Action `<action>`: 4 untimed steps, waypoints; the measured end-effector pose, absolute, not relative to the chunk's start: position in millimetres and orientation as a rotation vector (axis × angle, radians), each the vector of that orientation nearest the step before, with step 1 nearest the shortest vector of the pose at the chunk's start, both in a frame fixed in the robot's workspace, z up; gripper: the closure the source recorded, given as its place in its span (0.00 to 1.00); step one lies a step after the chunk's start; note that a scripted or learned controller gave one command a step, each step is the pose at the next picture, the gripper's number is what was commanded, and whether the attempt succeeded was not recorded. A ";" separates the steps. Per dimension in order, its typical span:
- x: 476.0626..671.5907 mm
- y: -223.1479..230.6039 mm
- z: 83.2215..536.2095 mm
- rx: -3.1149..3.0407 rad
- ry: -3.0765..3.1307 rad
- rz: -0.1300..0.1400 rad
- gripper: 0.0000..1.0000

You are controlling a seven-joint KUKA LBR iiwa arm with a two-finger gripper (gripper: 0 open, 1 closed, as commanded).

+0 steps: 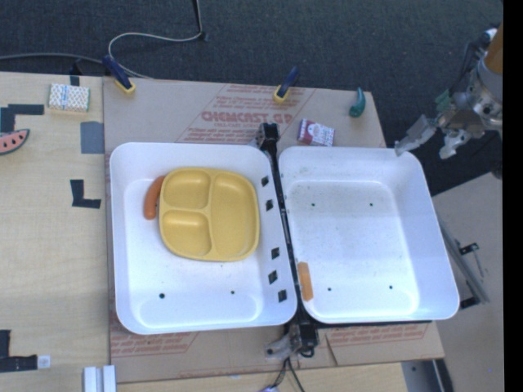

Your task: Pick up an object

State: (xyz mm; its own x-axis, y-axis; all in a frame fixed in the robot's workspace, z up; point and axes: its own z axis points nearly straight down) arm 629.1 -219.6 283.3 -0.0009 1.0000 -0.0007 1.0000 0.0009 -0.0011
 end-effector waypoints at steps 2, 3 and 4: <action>667.7 -126.0 134.1 -2.218 -2.221 0.002 0.00; 667.8 -94.5 113.4 -2.219 -2.222 0.002 0.00; 662.8 -97.2 85.1 -2.220 -2.224 0.002 0.00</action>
